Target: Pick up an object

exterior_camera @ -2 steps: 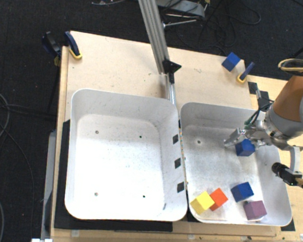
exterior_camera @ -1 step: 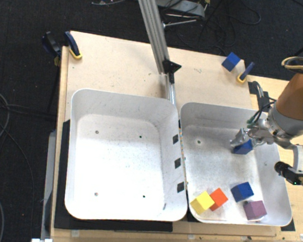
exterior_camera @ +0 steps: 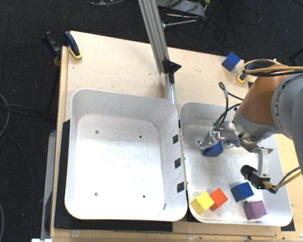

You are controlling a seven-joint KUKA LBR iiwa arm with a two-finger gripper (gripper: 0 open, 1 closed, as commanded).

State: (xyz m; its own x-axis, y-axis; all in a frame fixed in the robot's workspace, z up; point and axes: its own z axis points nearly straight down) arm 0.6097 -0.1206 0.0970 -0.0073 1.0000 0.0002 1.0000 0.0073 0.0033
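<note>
My gripper is low in the right bin, near its middle left. A small dark blue block sits between its fingers, and they look shut on it. Toward the bin's front lie a yellow block, an orange block, another blue block and a purple block. The arm's grey body and orange band hide the bin's right back part.
The left bin lies beside the right one, sharing a raised middle wall. A blue block rests on the bench behind the bins. A slanted metal rail reaches down to the bins' back edge. A black and yellow clamp sits at the bench's back left.
</note>
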